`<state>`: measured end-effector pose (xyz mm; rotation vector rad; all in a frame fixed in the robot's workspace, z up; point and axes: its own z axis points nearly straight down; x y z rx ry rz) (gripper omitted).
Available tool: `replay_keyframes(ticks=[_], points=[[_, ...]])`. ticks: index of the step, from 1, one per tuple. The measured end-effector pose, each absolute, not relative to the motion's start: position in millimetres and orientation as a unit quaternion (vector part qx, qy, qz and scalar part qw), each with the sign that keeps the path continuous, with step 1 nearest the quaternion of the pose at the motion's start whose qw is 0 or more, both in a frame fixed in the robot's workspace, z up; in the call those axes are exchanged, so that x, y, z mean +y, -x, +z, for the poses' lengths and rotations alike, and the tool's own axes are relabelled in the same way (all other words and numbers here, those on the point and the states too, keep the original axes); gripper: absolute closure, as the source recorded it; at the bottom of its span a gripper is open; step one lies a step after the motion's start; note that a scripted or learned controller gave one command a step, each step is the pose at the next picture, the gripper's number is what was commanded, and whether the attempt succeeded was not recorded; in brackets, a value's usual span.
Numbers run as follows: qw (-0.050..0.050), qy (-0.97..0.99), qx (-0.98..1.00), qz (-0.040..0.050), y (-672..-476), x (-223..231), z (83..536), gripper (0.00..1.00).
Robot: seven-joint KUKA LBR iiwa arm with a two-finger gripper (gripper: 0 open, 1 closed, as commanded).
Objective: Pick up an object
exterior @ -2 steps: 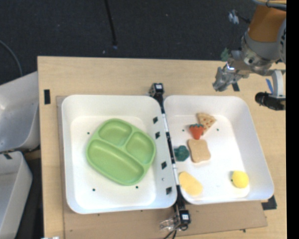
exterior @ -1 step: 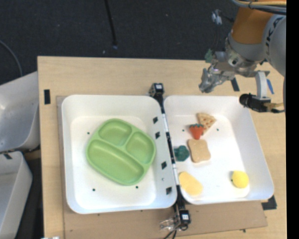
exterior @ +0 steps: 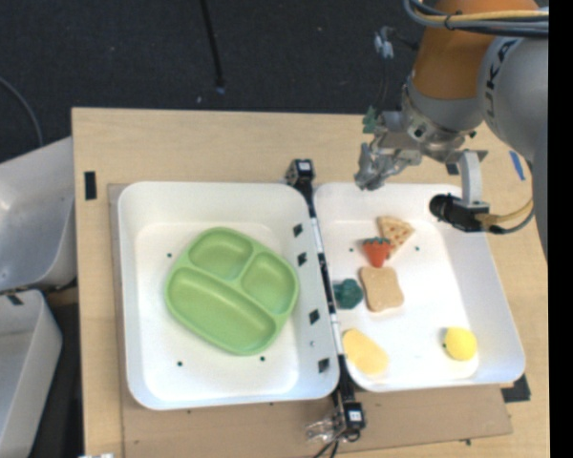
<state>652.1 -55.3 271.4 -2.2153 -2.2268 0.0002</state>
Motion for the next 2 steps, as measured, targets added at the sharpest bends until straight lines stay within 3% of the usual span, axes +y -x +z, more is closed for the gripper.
replay_keyframes(ticks=[1,2], points=[[0.000,0.705,-0.709,0.0003,-650.1,-7.4,262.6,1.00],[0.001,0.705,-0.709,0.0007,-624.9,38.2,256.3,1.00]])
